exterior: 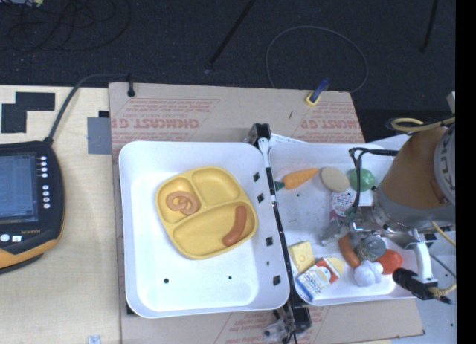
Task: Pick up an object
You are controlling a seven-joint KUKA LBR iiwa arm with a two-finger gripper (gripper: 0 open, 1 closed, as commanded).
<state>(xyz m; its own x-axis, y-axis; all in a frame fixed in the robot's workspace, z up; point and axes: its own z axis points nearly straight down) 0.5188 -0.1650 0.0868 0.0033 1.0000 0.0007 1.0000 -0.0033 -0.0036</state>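
The gripper [362, 240] sits low in the right bin [309, 190], directly over a cluster of toy foods: sausage [348, 249], tomato [390, 261], cheese wedge [301, 254]. Finger state cannot be determined (wrist obscures them). The left bin [141, 261] holds a yellow divided plate [204, 212].

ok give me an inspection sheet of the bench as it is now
surface: two white bins side by side, left bin, right bin, on cardboard.
job's things: in the right bin a carrot, cheese wedge, small carton, red piece and others, crowded together.
clutter: yellow divided plate in the left bin holding a sausage and a pretzel-like ring.
grippers: pincer low over the right bin's pile; grasp unclear.
cables: black cables on the dark floor.
surroundings: teach pendant at left.
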